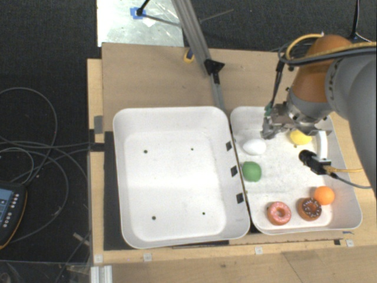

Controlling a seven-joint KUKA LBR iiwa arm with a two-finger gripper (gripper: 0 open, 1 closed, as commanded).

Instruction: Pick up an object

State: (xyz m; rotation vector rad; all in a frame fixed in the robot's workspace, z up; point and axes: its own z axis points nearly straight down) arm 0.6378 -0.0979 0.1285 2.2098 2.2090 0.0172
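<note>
My gripper [268,132] hangs over the back of the right bin [347,217], just right of and above a white egg-shaped object [254,147]. A green ball [251,171] lies in front of the egg near the bin's left wall. A yellow object [299,137] peeks out from under the wrist on the right. Along the bin's front sit a pink frosted donut [278,212], a chocolate donut [310,208] and an orange ball [324,194]. Nothing shows between the fingers.
The left bin [171,175] lies beside the right one, their walls joined by black clips. A grey pole [194,34] slants across the back of the bench. Cables lie on the floor at the left.
</note>
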